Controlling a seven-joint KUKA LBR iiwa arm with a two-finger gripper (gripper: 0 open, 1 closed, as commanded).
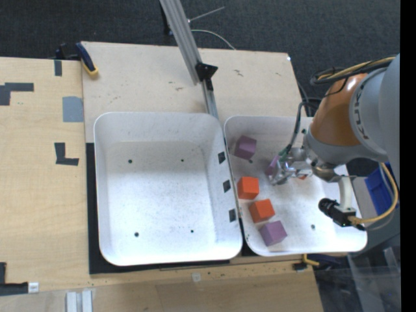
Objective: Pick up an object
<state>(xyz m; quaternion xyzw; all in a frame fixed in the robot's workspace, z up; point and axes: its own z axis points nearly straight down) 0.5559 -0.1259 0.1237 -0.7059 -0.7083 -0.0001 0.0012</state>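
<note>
Bins: left bin beside right bin, touching.
Right bin holds: four blocks; one rearmost, two mid, one nearest.
Gripper: over right bin, right of the blocks.

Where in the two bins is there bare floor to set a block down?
The left bin offers bare floor wall to wall. The right bin is crowded along its left side by two purple blocks, two orange blocks and the gripper.
</note>
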